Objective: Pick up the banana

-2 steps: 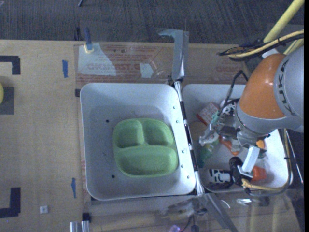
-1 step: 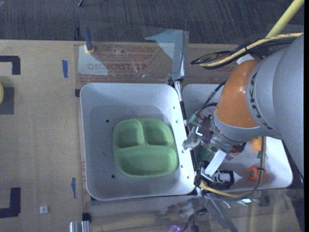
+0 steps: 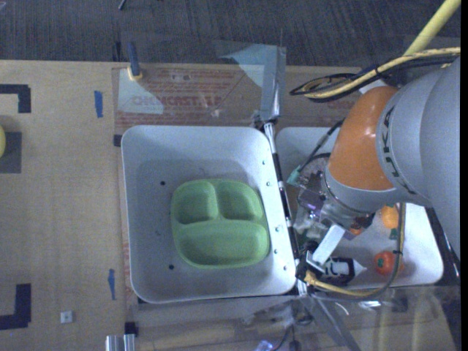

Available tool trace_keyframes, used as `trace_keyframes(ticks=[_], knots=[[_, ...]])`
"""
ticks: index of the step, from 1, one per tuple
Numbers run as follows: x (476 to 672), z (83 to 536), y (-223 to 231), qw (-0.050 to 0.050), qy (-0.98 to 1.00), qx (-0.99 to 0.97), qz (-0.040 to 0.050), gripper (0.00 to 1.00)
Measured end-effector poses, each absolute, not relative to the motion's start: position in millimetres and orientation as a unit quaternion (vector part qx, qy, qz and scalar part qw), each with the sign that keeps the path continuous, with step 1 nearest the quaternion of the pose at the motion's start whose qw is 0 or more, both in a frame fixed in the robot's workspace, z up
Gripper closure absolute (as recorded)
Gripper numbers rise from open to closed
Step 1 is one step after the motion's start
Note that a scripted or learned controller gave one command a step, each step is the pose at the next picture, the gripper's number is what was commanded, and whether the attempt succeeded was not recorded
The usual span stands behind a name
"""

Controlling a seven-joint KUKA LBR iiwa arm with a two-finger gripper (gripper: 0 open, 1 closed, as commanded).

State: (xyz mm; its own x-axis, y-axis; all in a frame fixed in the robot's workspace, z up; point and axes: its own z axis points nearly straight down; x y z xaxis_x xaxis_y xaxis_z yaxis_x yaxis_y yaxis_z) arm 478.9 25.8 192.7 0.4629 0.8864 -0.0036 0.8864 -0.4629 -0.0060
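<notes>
My arm, with its orange band (image 3: 362,152), covers most of the right bin (image 3: 292,141). The gripper (image 3: 313,221) hangs low over that bin's left side, close to the wall shared with the left bin. A small yellow-orange thing (image 3: 391,216) peeks out from under the arm's right side; I cannot tell whether it is the banana. Near it, in the bin's front right part, lies a round orange-red thing with a green top (image 3: 385,262). The rest of the right bin's floor is hidden by the arm.
The left bin (image 3: 146,159) holds a green divided plate (image 3: 218,221) at its middle. A clear plastic sheet (image 3: 197,86) lies behind the bins. A yellow thing (image 3: 2,142) sits at the bench's far left edge.
</notes>
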Motion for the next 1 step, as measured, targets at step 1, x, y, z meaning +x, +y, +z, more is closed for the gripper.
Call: trace_keyframes(ticks=[1], knots=[[507.7,200.8,84.1,0.000,-0.352,-0.936,0.0015,1.00]])
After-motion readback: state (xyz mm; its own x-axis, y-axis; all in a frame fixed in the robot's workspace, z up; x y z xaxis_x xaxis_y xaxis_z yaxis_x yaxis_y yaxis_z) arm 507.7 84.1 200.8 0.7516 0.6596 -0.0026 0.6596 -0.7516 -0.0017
